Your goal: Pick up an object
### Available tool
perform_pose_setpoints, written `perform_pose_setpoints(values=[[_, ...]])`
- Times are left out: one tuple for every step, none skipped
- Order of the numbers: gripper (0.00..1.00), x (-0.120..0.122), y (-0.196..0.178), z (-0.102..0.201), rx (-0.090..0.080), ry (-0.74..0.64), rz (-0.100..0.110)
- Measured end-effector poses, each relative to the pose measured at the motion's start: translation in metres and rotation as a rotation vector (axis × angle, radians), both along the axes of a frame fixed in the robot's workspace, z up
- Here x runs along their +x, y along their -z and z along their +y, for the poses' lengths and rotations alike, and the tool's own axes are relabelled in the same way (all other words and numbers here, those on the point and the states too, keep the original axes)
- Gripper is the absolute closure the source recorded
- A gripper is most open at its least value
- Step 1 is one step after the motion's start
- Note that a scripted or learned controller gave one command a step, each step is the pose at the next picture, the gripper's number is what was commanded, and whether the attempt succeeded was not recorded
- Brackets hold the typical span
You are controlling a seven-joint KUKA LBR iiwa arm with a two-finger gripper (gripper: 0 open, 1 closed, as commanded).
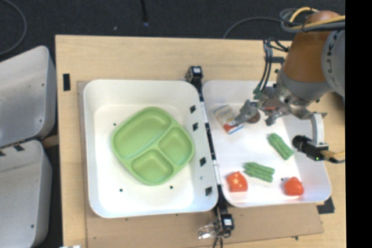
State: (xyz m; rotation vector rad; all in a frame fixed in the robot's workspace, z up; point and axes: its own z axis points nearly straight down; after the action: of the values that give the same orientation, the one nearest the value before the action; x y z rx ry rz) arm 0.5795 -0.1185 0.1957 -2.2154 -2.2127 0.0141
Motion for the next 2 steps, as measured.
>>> perform_pose_setpoints(values=[[0.00,0.003,-0.008,0.000,-0.002,-0.002,-0.014],[0.00,-0.007,0.047,-0.005,-0.002,0.000,-0.009]])
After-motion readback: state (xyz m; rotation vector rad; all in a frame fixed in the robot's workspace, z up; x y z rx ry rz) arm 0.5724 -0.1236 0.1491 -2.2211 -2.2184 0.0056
